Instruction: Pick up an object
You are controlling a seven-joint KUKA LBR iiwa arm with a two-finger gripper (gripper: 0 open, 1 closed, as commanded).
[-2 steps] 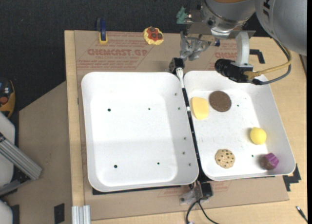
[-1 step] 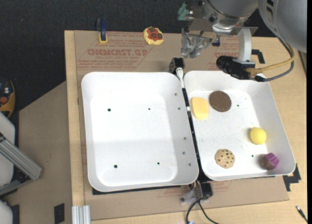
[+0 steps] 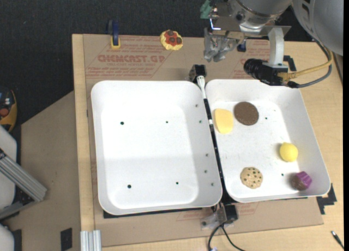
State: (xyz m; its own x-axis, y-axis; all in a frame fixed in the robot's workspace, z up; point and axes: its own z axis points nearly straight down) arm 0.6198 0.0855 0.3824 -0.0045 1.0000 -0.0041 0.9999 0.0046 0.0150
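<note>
Tool (image 3: 218,49) hangs above the table behind the right bin (image 3: 305,108); grip state cannot be told. Nearest target: brown cookie (image 3: 246,113) in that bin. Descend centred, straddle it squarely.

The gripper (image 3: 221,48) hangs above the bench behind the right bin (image 3: 311,135); this bin holds a brown disc (image 3: 246,113), a yellow ball (image 3: 288,151) and a cookie (image 3: 251,177). The left bin (image 3: 109,151) lies beside it.

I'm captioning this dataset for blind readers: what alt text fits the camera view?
The claw hangs above the bench behind two white bins. The right bin holds a brown disc, pale yellow piece, yellow ball, cookie and purple object.
</note>
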